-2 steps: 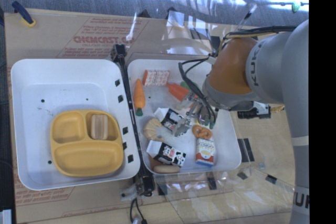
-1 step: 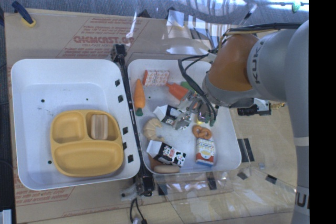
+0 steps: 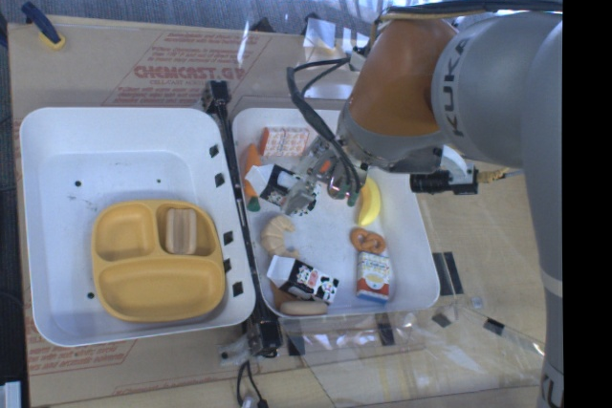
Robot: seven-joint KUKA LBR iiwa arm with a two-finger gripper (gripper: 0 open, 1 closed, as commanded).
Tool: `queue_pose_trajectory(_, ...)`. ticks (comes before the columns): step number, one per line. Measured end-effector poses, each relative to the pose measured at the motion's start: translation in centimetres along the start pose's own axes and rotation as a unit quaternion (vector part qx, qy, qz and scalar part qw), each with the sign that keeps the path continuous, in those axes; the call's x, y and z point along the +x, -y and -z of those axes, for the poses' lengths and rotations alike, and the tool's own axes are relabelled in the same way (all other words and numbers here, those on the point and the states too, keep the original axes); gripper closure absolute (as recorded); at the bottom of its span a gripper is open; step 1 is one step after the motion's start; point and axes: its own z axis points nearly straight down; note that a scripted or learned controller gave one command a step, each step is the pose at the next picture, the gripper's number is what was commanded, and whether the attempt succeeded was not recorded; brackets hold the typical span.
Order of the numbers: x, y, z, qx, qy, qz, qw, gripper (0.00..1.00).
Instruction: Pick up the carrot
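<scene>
Orange carrot is wedged against the right bin's left wall, so the gripper is hovered nearby, finger state can't be told.

This is a robotics lab or test cell, not a home or kitchen. A grey industrial arm with an orange band and KUKA lettering reaches over a desk covered in taped-down cardboard printed with red shipping text. Two shallow white bins sit side by side, joined by black clips along the seam. The right one holds toy food and small printed cartons; the left holds a yellow divided tray. Loose black cables loop behind the arm, and a blue clamp grips the desk's far corner.
</scene>
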Motion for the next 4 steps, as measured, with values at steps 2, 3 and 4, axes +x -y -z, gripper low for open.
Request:
queue_pose_trajectory(2,-8.3,7.4,10.6,0.004,0.005,-0.099,0.9951,1.00)
queue_pose_trajectory(3,-12.6,8.9,8.4,0.006,-0.002,-0.261,0.9654,1.00)
queue_pose_trajectory(4,-12.7,8.5,9.6,0.006,-0.001,-0.255,0.9669,1.00)
